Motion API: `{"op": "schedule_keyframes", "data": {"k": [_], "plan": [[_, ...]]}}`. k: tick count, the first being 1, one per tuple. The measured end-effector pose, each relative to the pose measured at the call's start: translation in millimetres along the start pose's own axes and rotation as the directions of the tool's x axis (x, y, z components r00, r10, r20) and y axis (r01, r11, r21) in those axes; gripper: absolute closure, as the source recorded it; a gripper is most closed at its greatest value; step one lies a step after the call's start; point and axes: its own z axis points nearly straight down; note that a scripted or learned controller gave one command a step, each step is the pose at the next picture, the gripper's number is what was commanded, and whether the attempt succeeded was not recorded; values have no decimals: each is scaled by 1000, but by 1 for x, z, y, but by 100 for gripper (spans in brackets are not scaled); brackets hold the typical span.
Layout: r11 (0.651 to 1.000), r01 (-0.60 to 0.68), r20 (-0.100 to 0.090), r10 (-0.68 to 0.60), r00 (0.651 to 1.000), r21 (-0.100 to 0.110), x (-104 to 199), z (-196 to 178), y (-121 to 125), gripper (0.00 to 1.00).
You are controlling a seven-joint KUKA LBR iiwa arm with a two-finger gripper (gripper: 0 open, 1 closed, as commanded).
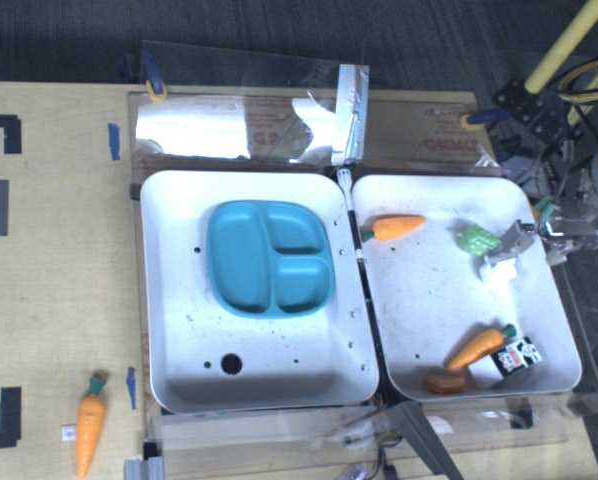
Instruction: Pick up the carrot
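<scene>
Whether the jaws at the right bin's edge are spread, I cannot tell; one carrot lies below them, another carrot beyond, both reachable

It was a robotics lab rather than a home. Two shallow white bins were fixed side by side on a plywood bench marked with black and blue tape. Clear plastic shields stood behind them, loose cables hung at the right, and the food items were toys.
</scene>
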Motion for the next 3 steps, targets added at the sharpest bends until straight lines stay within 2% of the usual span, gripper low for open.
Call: {"op": "schedule_keyframes", "data": {"k": [1, 2, 3], "plan": [[999, 40, -4, -40, 999, 11, -32, 132, -39, 0], [975, 224, 3, -224, 975, -6, 12, 155, -45, 0], [976, 218, 3, -218, 976, -6, 38, 155, -44, 0]]}}
